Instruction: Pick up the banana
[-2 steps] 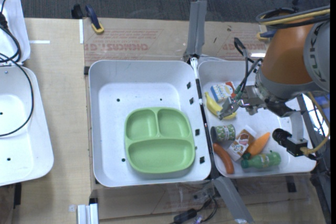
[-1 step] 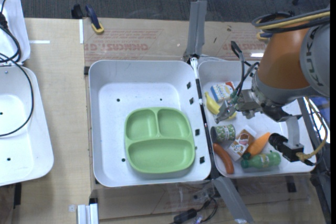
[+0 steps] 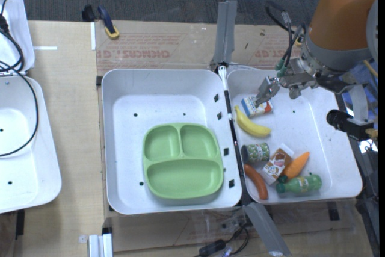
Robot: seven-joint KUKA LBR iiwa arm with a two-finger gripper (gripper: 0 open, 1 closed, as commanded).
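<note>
Camera view looks down on the curved yellow banana (image 3: 251, 124), which lies on the floor of the right-hand shallow white bin (image 3: 313, 111), close to the wall dividing it from the other bin. Just beyond the banana, nearly touching its upper end, sits a small white-and-blue carton with a red edge (image 3: 255, 108). Hovering above that carton is the grey two-finger gripper (image 3: 265, 92); whether its claw is wide or narrow cannot be told from this angle, and nothing is visibly held. Nearer the viewer than the banana stands a squat green-labelled can (image 3: 257, 151).

To do this step well, the gripper should probably shift toward the banana's middle, straddle its narrow width rather than its length, and descend clear of the carton.
</note>
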